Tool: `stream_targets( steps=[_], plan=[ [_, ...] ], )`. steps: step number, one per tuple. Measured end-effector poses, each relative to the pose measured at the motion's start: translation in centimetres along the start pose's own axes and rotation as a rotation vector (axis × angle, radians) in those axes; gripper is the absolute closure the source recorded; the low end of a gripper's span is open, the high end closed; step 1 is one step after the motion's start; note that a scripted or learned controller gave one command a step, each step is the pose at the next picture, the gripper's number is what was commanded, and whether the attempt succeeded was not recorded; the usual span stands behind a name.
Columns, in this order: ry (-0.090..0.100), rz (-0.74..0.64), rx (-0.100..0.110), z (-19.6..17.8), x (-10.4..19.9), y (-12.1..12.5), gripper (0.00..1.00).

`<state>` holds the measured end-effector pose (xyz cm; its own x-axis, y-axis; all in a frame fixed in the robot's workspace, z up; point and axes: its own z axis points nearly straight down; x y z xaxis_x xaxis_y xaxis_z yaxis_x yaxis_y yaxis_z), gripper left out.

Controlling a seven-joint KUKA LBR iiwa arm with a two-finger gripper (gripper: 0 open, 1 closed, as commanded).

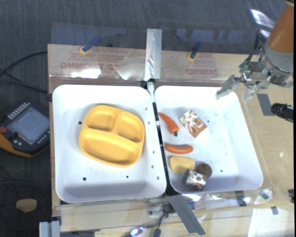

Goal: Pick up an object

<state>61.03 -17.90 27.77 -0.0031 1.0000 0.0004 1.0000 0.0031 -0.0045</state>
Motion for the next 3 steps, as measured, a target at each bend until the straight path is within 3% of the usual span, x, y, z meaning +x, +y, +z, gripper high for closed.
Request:
stream_targets(
  steps=[1,2,3],
  plan=[
    [0.001,0.036,0.001,10.9,5.0,-4.6,0.0],
    [-0.005,-0.034,-0.01,17.9,6.0,-0.7,0.0],
    [-0.003,-0.035,-0.008,17.2,6.0,-0.7,1.0]
  ],
)
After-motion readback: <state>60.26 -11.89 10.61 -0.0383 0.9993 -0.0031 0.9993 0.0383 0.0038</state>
